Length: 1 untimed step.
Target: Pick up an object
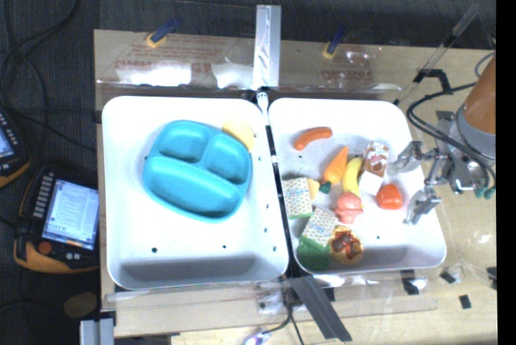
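The left bin [121,198] carries a blue plate [197,168] with a yellow piece [239,134] touching its far corner, while the right bin [403,119] holds the likely picks: a sausage [312,137], carrot [336,164], banana [352,172] and tomato [389,196], crowded towards its centre. The gripper [418,179] hangs over that bin's right side, fingers spread wide and holding nothing; the tomato just beside it looks the best target, being outermost; a straight descent with fingers straddling it should work, though the right wall leaves little room.
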Each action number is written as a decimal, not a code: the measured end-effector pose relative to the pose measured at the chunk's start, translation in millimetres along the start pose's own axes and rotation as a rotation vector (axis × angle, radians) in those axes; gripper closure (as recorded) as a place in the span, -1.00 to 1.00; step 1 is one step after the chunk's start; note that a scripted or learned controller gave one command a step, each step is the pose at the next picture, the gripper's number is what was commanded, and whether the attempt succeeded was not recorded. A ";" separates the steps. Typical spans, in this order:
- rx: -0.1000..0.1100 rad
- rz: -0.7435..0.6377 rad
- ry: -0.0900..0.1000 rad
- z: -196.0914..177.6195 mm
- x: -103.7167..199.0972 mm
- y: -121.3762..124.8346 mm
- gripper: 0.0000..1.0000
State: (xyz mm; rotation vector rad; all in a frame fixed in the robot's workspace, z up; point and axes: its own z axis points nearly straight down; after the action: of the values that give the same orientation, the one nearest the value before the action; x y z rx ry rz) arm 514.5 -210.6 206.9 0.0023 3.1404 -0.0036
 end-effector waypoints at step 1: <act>0.001 0.219 -0.001 -46.4 -20.9 -13.2 -1.00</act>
State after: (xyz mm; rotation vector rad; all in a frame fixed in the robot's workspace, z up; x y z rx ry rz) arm 535.3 -223.8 253.3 0.3461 3.1197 -0.0045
